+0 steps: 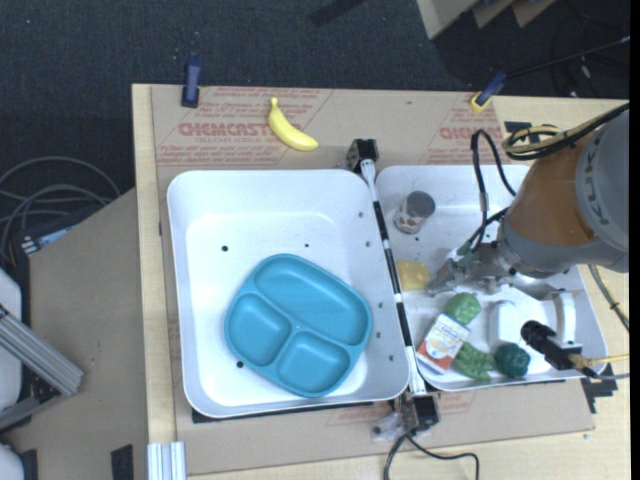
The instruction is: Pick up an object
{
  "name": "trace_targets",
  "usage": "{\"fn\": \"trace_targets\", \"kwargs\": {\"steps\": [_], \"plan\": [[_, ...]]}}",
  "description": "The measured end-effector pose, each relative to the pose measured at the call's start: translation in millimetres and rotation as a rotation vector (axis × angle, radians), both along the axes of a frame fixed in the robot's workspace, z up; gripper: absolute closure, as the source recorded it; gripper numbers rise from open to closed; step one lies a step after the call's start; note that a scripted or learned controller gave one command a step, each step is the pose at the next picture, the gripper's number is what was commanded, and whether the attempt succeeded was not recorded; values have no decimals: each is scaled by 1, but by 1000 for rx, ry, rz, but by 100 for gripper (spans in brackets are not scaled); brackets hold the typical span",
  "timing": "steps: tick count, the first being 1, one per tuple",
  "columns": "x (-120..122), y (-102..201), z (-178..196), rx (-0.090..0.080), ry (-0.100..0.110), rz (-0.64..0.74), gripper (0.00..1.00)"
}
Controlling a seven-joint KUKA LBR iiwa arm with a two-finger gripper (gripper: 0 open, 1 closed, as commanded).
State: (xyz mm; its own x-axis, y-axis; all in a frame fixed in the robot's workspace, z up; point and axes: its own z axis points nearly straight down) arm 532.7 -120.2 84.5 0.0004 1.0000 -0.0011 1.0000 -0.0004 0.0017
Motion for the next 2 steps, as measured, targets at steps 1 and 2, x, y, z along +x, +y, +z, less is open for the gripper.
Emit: {"fn": "trace_targets", "kwargs": {"steps": [1,2], "plan": [[-41,16,0,2,4,0,0],[-14,9,0,0,0,0,0]]}}
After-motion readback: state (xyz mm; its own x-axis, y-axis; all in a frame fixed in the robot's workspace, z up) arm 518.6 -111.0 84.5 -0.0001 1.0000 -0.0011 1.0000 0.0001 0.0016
